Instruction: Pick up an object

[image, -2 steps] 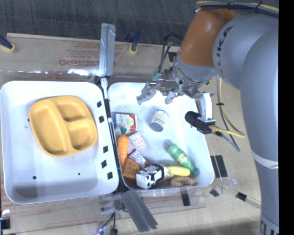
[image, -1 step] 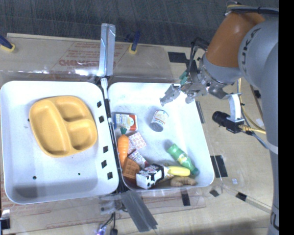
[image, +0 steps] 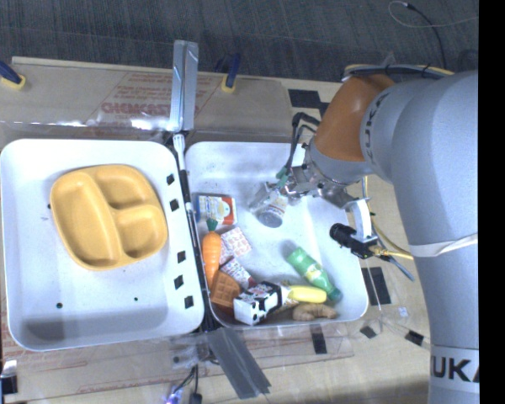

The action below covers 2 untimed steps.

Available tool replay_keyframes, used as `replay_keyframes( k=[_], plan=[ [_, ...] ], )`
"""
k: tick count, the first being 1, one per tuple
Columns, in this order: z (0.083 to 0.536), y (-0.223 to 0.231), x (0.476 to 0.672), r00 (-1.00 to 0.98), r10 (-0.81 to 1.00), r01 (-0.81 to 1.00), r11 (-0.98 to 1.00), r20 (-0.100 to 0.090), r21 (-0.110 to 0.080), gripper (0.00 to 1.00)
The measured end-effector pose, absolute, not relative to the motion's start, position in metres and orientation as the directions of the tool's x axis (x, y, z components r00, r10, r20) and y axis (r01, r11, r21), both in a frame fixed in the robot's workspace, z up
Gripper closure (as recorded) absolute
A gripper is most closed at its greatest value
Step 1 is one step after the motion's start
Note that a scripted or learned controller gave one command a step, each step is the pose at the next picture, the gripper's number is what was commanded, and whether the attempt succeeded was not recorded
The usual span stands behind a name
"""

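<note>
My gripper (image: 272, 205) hangs over the upper middle of the right bin (image: 236, 160), above bare white floor. It stands right of a small carton with a red and green label (image: 216, 209) and up-left of a green bottle (image: 311, 270). An orange carrot (image: 211, 257) lies along the bin's left wall. Nothing shows in the gripper's grasp.
Along the right bin's front lie a patterned packet (image: 236, 244), a brown waffle (image: 225, 288), a black-and-white box (image: 257, 303), a yellow banana (image: 306, 294) and a tan lumpy piece (image: 313, 312). The left bin (image: 34, 310) holds a yellow divided plate (image: 109, 215).
</note>
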State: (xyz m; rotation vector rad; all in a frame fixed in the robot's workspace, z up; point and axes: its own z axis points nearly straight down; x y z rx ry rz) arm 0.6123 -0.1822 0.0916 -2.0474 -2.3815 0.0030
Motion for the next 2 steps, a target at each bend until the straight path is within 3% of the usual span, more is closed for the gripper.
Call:
replay_keyframes(
  k=[1,2],
  plan=[
    [0.102,-0.182,0.613,-0.154,0.988,0.988,0.154,-0.001,-0.003,1.00],
    [0.202,-0.134,0.658,-0.224,0.975,0.974,0.224,0.000,0.000,1.00]
  ],
)
